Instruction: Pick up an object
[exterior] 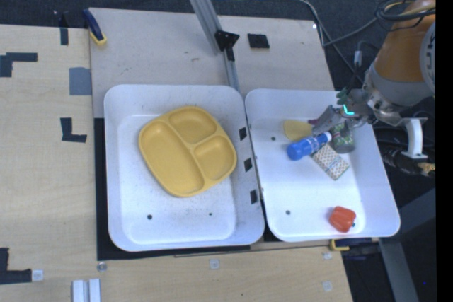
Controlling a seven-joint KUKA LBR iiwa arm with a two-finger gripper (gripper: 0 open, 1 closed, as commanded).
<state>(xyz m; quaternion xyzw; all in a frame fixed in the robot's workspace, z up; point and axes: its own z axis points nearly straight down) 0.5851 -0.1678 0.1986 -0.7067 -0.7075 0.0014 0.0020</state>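
1. Landmark: blue bottle (307,147), lying on its side in the upper part of the right-hand white bin (368,223); every place below is given from it.
2. Pincer (338,129), on the grey arm with the orange band (405,46): low over the bin, just to the right of the bottle's cap end and slightly beyond it; whether it is spread or pressed together I cannot tell; nothing is visibly pinched.
3. Yellow piece (295,128): flat, just behind the bottle, seemingly touching it.
4. Patterned packet (331,164): just to the right and nearer the camera, close against the bottle's cap end.
5. Red object (342,218): well apart, toward the near right corner of the same bin.
6. Yellow divided plate (187,150): far to the left, in the other white bin (117,173); both bins rest on the bench (156,46).
7. Step in hand, as judged: closing in on a grasp within the cluster; likeliest target the bottle or the packet.
8. Handling advice: set the jaws across the bottle's narrow width, not along its length; a round body may roll; descend squarely, avoid catching two things at once.
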